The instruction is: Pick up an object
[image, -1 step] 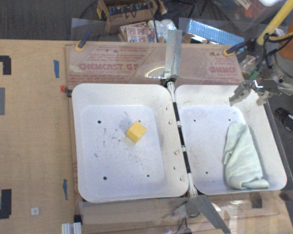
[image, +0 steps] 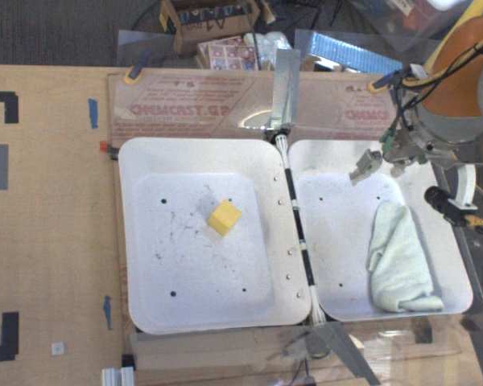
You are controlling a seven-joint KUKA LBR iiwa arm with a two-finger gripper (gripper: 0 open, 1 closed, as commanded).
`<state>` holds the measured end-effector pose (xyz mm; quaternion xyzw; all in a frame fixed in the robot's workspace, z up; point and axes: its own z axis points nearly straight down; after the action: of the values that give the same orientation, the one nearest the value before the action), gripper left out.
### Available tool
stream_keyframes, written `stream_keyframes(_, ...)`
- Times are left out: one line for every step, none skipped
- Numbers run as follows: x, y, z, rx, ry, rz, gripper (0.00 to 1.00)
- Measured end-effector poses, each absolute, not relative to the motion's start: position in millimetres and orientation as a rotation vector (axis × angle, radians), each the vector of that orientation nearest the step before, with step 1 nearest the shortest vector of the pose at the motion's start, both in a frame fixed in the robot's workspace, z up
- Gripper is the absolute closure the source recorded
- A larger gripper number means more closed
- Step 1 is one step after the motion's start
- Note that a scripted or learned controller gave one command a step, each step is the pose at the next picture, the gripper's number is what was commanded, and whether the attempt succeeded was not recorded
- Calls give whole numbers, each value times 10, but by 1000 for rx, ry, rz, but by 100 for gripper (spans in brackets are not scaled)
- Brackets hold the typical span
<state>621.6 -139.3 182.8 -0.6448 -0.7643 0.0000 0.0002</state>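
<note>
A pale green cloth [image: 399,260] lies bunched along the right side of the right bin [image: 338,215]. The end effector [image: 369,166] hovers near that bin's far edge, holding nothing; I cannot tell its spread. Best to descend onto the cloth's thick middle fold, pinching deep.

Yellow block [image: 224,217] mid left bin; pale folded cloth [image: 399,257] right bin.

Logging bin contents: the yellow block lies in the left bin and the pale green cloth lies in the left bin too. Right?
Not quite. The yellow block is in the left bin, but the camera view shows the pale green cloth in the right bin.
</note>
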Motion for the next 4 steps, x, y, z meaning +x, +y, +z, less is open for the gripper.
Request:
stream_keyframes(6633,-1083,954,-1503,-2760,-1,0)
stream_keyframes(6649,-1102,1074,-1511,-2763,-5,100)
stream_keyframes(6073,-1274,2306,-1826,-2563,-2,100)
stream_keyframes(5961,-1373,2845,-1620,-2700,-2,100)
